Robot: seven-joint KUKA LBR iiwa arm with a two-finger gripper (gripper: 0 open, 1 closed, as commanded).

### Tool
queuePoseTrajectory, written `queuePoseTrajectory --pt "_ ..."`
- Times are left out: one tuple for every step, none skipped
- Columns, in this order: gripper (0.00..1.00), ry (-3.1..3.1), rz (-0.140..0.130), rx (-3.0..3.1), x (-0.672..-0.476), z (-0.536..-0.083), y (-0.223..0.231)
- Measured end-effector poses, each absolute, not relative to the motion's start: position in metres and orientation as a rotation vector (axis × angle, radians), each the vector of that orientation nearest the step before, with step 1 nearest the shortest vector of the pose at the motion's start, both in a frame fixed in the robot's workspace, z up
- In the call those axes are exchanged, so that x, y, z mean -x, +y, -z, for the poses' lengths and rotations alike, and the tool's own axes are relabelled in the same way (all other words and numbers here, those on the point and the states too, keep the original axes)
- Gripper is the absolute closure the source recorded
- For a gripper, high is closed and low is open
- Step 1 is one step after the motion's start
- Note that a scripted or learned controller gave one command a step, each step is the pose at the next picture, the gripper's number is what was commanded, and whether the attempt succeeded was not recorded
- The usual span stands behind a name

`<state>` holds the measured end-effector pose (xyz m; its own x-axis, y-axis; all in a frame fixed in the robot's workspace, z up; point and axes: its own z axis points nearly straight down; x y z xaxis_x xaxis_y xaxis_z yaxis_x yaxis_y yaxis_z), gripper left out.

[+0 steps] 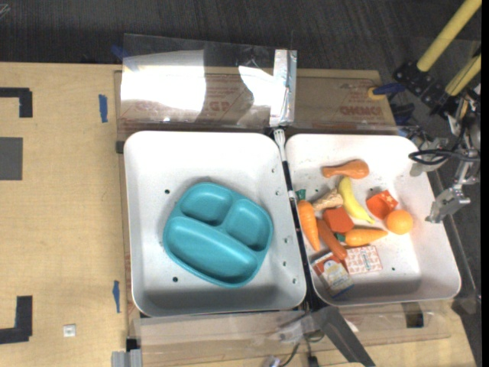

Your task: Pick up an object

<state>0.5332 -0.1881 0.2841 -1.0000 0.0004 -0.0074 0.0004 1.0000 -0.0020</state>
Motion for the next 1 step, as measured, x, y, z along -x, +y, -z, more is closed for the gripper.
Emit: queuePoseTrajectory --pt "0.00 3.126 0.007 0.048 -0.4945 -0.1107 -0.1552"
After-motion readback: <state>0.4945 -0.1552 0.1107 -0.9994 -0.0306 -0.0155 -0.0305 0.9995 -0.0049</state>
